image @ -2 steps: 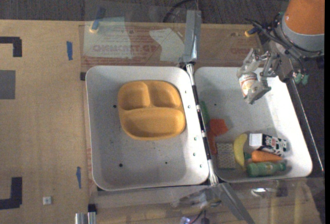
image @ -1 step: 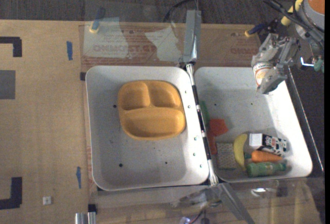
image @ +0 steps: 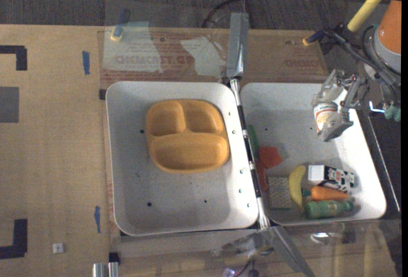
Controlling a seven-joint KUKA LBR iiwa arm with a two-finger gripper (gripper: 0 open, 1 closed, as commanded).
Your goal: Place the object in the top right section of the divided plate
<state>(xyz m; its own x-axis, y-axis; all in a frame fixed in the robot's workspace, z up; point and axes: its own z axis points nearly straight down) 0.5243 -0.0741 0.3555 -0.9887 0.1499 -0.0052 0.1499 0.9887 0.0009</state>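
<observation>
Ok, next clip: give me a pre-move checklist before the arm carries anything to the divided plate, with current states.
1. Object between gripper fingers: ok, a small white cup-like item sits there.
2. Item lifted clear of right bin floor: cannot tell.
3. Divided plate lies flat in left bin: ok.
4. Top right section free of objects: ok.
5. Banana, carrot and green bottle apart from the gripper: ok.
</observation>
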